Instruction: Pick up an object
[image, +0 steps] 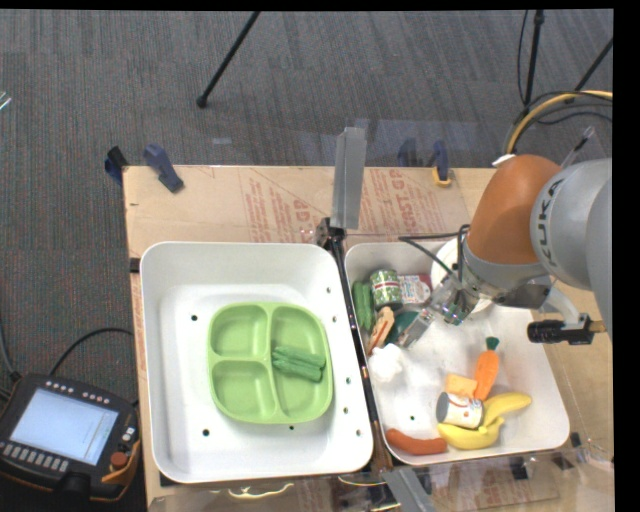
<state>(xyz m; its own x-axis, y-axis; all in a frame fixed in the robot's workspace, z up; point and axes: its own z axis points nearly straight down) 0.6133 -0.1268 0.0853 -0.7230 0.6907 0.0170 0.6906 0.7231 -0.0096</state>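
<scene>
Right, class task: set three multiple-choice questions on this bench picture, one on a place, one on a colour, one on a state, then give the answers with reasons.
1. Where is the green divided plate?
A. in the left bin
B. in the right bin
C. on the floor

2. What colour is the carrot?
A. blue
B. orange
C. white

3. How does the green bean lie?
A. on the plate
B. on the bench outside the bins
C. under the banana

Answers: 1 A, the plate sits in the left bin. 2 B, its body is orange with a green top. 3 A, it rests across the plate's right compartments.
</scene>
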